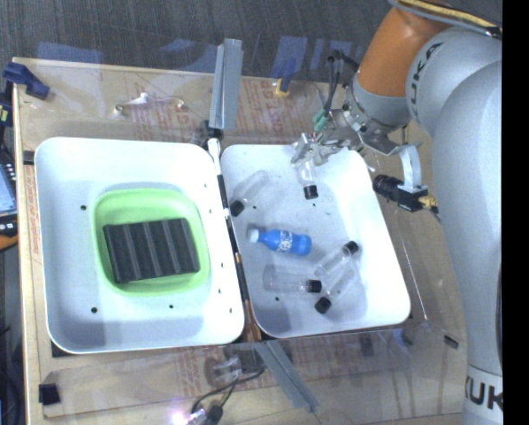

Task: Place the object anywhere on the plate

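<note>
A: Camera view. Hand (307, 151) position?
B: Over the right bin's (384, 237) far edge; whether it grips anything, I cannot tell.
A: Blue bottle (280, 241)?
B: Lying mid-bin among clear vials. Green plate (149, 246) sits in the left bin (57, 237).

A pale wooden bench (114, 104) carries two shallow white bins side by side, their inner edges touching. The left bin (61, 237) sits toward the bench's left side, the right bin (379, 264) just beside it. A blue clamp (24, 80) grips the bench's far left corner.
</note>
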Robot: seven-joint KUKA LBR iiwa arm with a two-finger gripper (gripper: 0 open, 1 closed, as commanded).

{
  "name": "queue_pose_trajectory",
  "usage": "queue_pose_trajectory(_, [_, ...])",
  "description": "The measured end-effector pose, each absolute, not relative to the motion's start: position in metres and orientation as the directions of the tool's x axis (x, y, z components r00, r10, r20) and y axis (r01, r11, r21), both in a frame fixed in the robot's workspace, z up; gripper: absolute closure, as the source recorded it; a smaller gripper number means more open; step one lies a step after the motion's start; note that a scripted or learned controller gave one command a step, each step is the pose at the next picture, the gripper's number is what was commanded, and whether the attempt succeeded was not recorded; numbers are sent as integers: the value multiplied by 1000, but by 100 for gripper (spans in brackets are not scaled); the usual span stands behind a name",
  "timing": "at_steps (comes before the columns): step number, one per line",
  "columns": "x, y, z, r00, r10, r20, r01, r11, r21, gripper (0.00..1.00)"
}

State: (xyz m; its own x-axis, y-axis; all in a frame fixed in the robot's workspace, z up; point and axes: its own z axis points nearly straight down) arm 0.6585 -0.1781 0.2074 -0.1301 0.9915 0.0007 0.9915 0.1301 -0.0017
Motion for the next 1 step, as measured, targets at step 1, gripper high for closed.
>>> queue_pose_trajectory(1, [659,-178,208,-130,992,1,992,130,-2,0])
